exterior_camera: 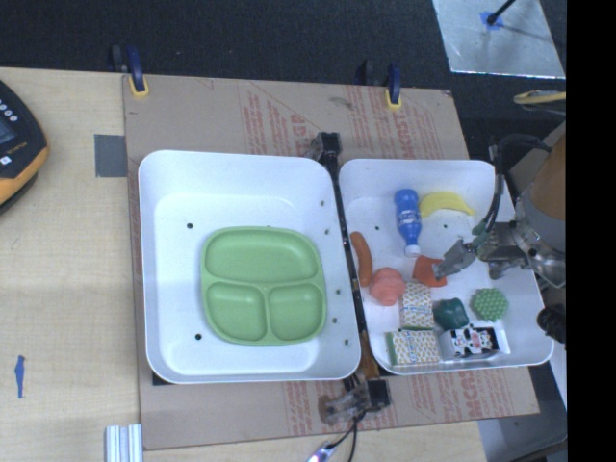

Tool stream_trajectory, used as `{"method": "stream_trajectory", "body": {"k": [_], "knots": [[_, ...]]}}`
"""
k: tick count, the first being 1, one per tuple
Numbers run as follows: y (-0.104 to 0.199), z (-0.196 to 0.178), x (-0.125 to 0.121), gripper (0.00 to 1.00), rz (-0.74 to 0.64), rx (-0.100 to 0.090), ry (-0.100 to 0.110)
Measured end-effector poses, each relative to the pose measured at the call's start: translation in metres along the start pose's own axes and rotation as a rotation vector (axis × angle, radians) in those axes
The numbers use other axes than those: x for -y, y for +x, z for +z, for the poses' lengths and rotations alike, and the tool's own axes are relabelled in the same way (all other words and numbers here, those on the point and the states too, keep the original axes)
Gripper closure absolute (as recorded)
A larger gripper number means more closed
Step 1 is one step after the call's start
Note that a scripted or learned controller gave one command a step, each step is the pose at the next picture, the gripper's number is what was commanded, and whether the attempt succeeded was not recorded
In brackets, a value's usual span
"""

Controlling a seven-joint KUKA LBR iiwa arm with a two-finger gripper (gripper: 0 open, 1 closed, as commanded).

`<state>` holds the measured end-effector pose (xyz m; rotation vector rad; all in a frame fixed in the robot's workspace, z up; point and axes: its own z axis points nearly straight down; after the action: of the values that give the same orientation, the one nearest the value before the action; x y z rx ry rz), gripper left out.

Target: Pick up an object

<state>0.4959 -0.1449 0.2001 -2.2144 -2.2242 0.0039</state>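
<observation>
The arm is reaching in low over the right bin [385,176], its gripper [450,261] pointing left. Its fingers are closing on a small orange block [428,271], partly covering it.

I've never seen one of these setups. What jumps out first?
The big green divided tray sitting alone in the left white bin catches the eye. Next, the right bin crowded with small items, such as a blue bottle and yellow banana, with the gripper reaching in.

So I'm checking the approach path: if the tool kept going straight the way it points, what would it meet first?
Probably the orange block, right at the tip of the tool; depth is unclear, so it may pass above it.
</observation>
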Motion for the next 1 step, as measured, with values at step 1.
{"method": "stream_trajectory", "body": {"k": [1], "knots": [[0.0116,0.109,-0.0727,0.0,-0.001,0.001,0.001]]}}
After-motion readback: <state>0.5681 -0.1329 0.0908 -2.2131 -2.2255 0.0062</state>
